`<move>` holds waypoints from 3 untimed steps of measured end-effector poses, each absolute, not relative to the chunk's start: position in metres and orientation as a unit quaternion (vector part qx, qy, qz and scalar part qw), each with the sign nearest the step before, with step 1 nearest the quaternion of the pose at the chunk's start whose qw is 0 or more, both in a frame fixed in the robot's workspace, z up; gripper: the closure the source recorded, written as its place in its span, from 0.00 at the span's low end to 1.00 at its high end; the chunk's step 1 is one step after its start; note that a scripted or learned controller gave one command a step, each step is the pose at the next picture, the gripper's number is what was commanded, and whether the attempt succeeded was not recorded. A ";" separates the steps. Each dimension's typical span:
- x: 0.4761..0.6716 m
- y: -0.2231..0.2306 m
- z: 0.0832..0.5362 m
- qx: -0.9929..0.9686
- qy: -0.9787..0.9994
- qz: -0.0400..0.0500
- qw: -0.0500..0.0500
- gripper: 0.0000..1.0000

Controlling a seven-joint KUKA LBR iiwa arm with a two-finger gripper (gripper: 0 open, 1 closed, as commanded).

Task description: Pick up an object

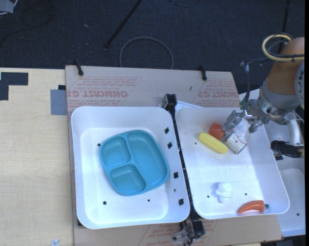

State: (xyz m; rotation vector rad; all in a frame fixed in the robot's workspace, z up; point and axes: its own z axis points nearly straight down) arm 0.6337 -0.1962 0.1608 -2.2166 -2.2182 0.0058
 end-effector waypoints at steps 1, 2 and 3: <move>0.638 -0.188 0.111 -0.706 -0.708 0.002 0.003 0.00; 0.635 -0.186 0.086 -0.706 -0.708 0.004 0.009 0.00; 0.636 -0.186 0.096 -0.705 -0.709 0.003 0.006 1.00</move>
